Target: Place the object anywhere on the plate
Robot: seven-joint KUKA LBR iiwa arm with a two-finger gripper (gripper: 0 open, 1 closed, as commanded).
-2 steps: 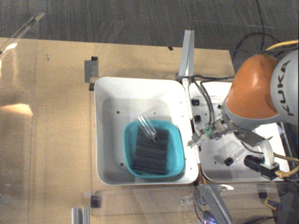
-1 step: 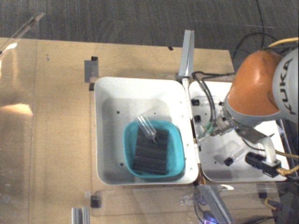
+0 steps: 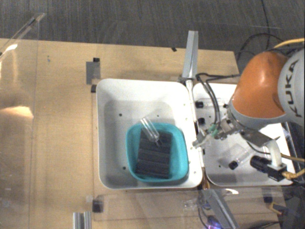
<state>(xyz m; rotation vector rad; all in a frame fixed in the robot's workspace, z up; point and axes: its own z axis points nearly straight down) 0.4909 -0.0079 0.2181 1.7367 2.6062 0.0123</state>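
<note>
A teal plate [image 3: 181, 152] sits in the left white bin [image 3: 112, 128], toward its front right. On the plate lies a black ridged block [image 3: 153, 157]. A clear tube-like object [image 3: 150, 129] rests across the block's far end and the plate's back rim. My gripper [image 3: 204, 138] hangs over the wall between the two bins, just right of the plate, below the grey arm and its orange band [image 3: 259, 87]. Nothing shows in it. In the right bin [image 3: 217, 173], a small clear object with a dark end [image 3: 236, 158] lies near the front.
A grey metal post [image 3: 190, 56] stands at the back between the bins. Cables [image 3: 212, 99] loop from the arm over the right bin's left side. A black part of the arm [image 3: 263, 165] juts out over that bin's front. Wooden bench surrounds both bins.
</note>
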